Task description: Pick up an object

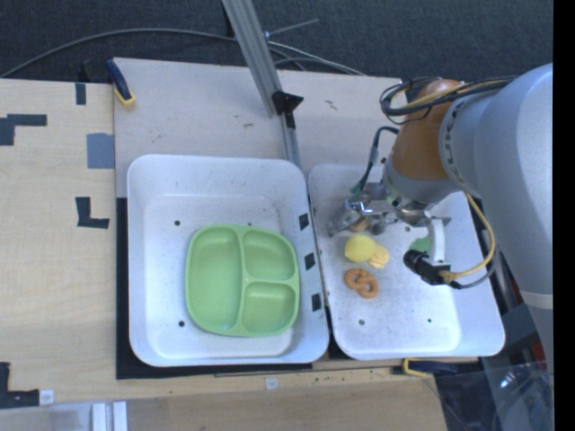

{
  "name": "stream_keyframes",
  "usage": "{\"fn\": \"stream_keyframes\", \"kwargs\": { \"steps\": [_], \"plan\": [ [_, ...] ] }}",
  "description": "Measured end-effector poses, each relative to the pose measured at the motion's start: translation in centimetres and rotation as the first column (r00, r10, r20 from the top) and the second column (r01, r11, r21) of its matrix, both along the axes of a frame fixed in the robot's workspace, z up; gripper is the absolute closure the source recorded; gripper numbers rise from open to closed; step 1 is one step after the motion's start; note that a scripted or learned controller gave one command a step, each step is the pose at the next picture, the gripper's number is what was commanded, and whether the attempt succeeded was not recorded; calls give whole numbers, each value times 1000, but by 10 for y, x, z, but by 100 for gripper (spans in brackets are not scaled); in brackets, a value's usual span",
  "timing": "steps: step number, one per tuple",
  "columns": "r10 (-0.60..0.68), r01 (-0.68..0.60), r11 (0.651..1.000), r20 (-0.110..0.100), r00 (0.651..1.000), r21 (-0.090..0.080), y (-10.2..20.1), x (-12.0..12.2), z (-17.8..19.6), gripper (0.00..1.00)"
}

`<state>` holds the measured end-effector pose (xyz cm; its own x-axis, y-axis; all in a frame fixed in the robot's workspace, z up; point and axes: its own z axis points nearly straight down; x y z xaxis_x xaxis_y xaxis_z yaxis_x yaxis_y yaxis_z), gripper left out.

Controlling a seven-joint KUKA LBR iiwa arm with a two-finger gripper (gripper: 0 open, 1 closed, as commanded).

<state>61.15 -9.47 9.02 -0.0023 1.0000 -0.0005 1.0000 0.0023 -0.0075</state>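
The pincer [359, 215] hovers just above the soft yellow lump [366, 250]; I cannot tell its state, so nothing is lifted yet.

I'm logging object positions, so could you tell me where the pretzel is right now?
The pretzel lies in the right bin, just below the yellow object and the gripper.
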Motion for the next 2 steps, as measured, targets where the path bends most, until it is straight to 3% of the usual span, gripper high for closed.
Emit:
{"fn": "stream_keyframes", "kwargs": {
  "steps": [1,2],
  "plan": [
    [2,-2,1000,4,1000,0,0,1,14,100],
    [0,0,1000,12,1000,0,2,3,73,100]
  ]
}}
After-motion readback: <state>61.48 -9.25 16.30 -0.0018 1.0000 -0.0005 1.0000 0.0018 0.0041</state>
